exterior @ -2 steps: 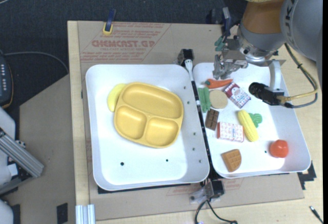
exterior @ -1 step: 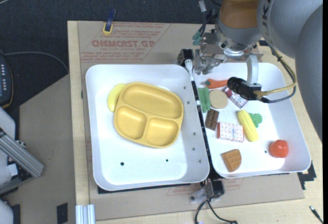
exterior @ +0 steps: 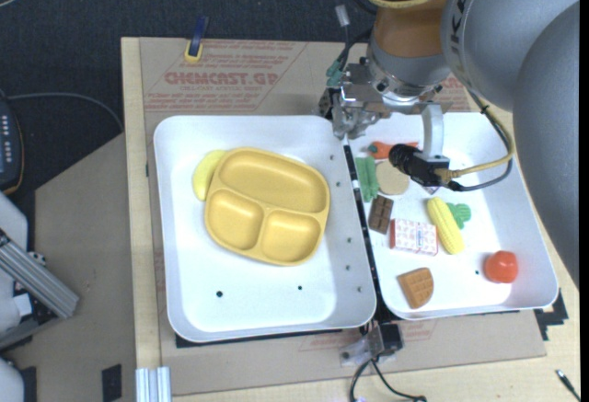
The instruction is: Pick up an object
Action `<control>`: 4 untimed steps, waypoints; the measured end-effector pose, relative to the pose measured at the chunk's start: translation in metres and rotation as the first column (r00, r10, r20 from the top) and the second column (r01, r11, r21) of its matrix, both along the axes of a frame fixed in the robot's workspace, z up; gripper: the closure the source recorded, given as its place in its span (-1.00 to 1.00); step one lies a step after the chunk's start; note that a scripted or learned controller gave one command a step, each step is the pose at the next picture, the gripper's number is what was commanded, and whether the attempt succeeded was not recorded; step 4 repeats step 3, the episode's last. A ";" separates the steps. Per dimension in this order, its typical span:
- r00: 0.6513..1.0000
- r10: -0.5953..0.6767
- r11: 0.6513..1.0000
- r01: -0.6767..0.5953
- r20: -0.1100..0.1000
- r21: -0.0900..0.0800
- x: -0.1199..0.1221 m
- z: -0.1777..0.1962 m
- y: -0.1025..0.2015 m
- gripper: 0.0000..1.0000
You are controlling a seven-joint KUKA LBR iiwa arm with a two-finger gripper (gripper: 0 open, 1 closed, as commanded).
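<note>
Toast (exterior: 416, 286) lies nearest in the right bin (exterior: 534, 285), tomato (exterior: 502, 267) right of it, corn (exterior: 445, 223) beyond. Farther off, the tool (exterior: 354, 120) hangs over the bin's far left corner; its grip cannot be judged.

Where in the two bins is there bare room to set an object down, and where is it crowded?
Left bin: bare floor in front of the yellow tray and along its left wall. Right bin: a free strip between the corn and the right wall, above the tomato. Crowded: the right bin's left half, near the divider.
</note>
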State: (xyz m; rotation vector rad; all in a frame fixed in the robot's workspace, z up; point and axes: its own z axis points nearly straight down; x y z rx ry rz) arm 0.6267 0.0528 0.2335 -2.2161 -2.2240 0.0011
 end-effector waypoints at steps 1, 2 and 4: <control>1.000 -0.002 1.000 0.002 0.004 -0.002 0.013 -0.009 0.006 1.00; 1.000 -0.004 1.000 0.004 -0.002 -0.002 0.006 -0.019 0.001 1.00; 1.000 -0.004 1.000 0.004 -0.001 -0.001 -0.001 -0.017 0.003 1.00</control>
